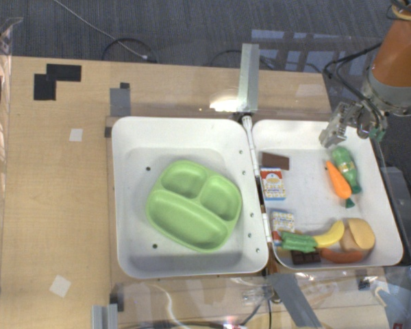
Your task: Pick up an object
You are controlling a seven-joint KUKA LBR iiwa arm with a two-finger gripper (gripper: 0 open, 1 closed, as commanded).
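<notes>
The pincer (337, 130) hangs over the upper right corner of the right bin (305, 146), close to its far rim and its right rim. I cannot tell from this view if it is open or closed, and nothing is seen inside it. Above it the arm (399, 50) shows its orange band and comes in from the right side.

Just below the pincer lies a green bottle (346, 166), and an orange carrot (338, 179) lies against it on the left. Both are near the right wall of the bin. The middle of this bin is bare white floor, so there is open room there.

Along the left wall lie a brown block (275, 161), a small carton (273, 183) and a small packet (282, 221), one under the other. At the near rim are crowded a green vegetable (298, 241), a banana (331, 235), a bread roll (360, 235) and a dark brown piece (305, 256).

The left bin (133, 156) holds a green divided plate (194, 205) in its middle, with free floor around it. The two bins touch along a thin divider, and the wooden desk (48, 197) is wide and open on the left.
</notes>
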